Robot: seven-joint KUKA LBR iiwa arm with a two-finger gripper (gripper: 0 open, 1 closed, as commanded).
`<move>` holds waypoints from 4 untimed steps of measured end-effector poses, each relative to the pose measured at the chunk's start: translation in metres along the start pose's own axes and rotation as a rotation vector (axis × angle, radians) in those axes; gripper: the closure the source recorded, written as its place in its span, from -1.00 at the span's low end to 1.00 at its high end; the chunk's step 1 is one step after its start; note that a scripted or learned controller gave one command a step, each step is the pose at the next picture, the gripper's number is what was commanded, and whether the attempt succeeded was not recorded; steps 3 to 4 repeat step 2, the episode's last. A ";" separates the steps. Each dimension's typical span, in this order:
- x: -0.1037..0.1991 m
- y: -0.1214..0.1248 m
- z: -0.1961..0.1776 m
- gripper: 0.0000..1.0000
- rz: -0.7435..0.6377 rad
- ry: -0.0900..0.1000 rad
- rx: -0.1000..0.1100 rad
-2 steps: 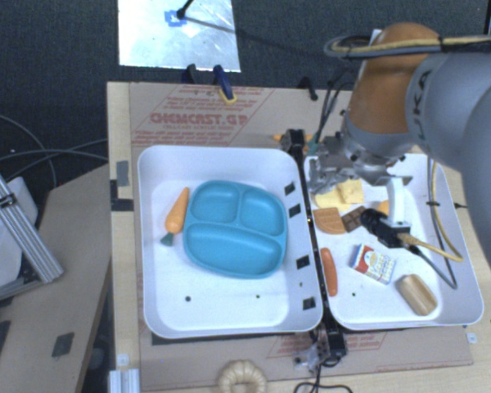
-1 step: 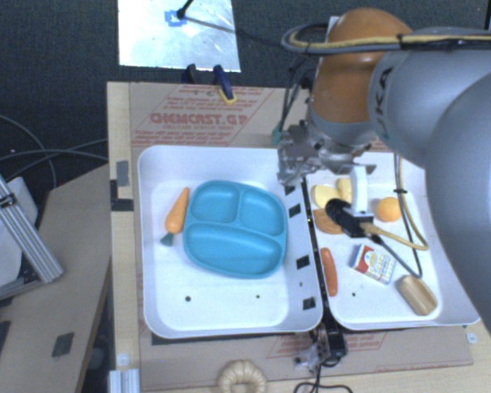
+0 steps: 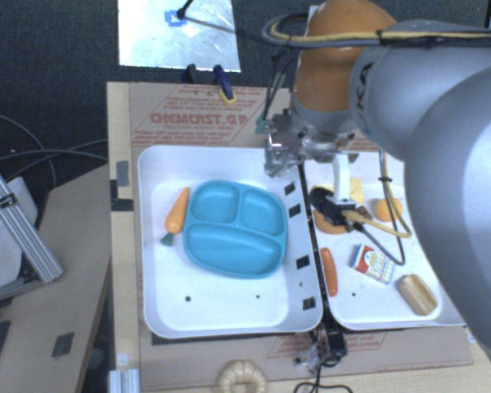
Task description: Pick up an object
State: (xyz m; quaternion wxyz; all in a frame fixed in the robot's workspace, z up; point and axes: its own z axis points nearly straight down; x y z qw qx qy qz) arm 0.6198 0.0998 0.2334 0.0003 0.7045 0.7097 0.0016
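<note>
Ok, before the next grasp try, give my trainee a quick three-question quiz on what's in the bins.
1. True or false: the blue tray lies in the left bin.
2. What lies just left of the tray? A) carrot B) small box C) bread roll
3. Fill in: the small carton lies in the ___ bin.

Key: 1 true; 2 A; 3 right. The gripper hangs over the divider between the bins, near the far end.
</note>
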 end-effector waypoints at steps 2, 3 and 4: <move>-0.003 0.005 0.013 1.00 0.006 -0.002 0.001; -0.003 0.005 0.013 1.00 0.006 -0.002 0.001; -0.003 0.005 0.013 1.00 0.006 -0.002 0.001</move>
